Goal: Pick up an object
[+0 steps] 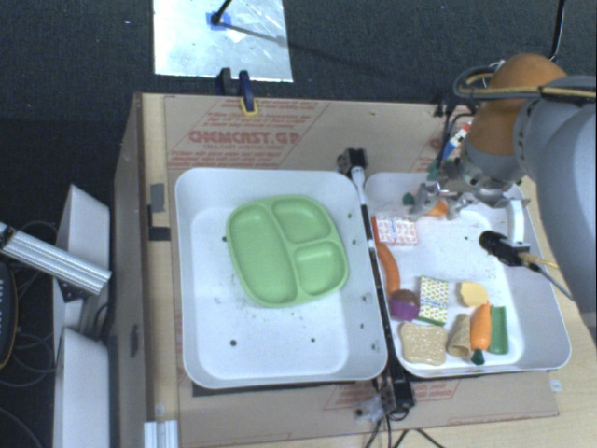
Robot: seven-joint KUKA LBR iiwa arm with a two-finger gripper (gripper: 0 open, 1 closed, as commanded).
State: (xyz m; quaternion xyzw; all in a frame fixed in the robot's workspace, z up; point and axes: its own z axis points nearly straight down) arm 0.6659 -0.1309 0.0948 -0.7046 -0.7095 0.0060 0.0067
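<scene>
My gripper (437,197) hangs low over the far end of the right bin (541,292), under the grey wrist with its orange band. A small orange piece (438,210) shows right at the gripper's tip; I cannot tell whether it is held. Below it in the same bin lie a red-and-white checked packet (396,231), an orange sausage shape (388,267), a purple piece (404,303), a green-and-yellow checked square (434,300), a yellow piece (473,294), a slice of toast (423,343), a carrot (479,325) and a green stick (499,330).
The left bin (201,278) holds a green divided plate (285,250). A black divider (370,250) runs between the two bins. The arm covers the right bin's far right corner. A foil sheet (224,26) lies on the floor beyond the bench.
</scene>
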